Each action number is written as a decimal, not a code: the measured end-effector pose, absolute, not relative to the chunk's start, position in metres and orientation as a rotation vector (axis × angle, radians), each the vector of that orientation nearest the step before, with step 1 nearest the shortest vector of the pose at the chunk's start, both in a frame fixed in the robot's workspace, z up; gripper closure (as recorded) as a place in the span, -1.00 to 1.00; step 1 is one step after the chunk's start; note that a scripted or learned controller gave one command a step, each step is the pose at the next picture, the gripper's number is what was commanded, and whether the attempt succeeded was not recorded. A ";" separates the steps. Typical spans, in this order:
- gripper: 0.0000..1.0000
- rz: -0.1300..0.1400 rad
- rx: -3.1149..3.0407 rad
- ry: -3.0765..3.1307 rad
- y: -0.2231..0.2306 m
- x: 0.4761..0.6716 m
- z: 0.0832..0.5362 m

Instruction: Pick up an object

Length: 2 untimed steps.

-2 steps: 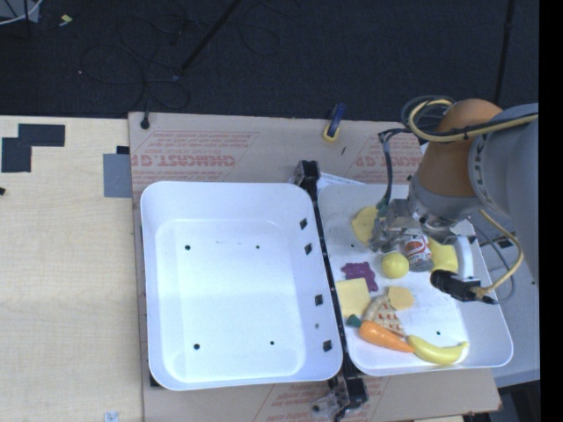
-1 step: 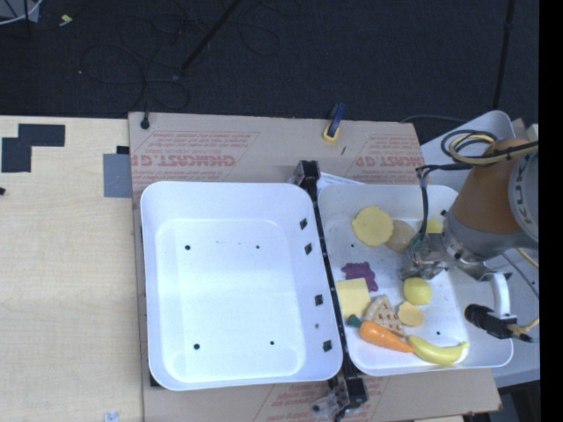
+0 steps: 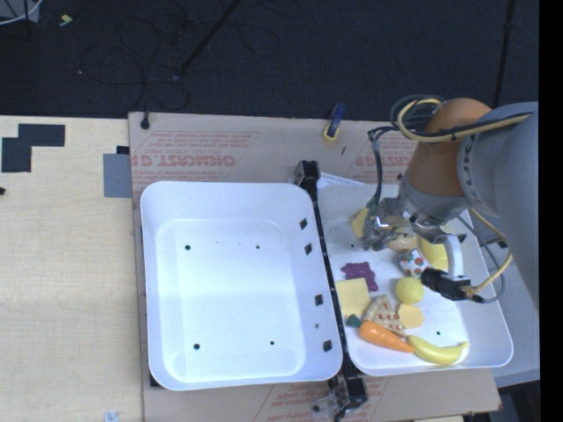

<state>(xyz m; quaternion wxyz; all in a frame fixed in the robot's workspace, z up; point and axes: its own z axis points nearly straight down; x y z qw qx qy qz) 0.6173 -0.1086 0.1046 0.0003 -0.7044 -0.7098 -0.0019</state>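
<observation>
My fingers (image 3: 380, 229) sit low in the right-hand shallow white plastic bin (image 3: 493, 345), beside the yellow plastic ball (image 3: 409, 290); their state I cannot tell. Risk: crowded toys deflect the grasp.

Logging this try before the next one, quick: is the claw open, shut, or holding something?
Claw: low in the right bin over the toys; open, shut or holding cannot be told.
</observation>
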 end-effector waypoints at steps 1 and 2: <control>1.00 -0.004 -2.225 -2.223 -0.110 0.557 0.090; 1.00 -0.003 -2.222 -2.225 -0.110 0.599 0.127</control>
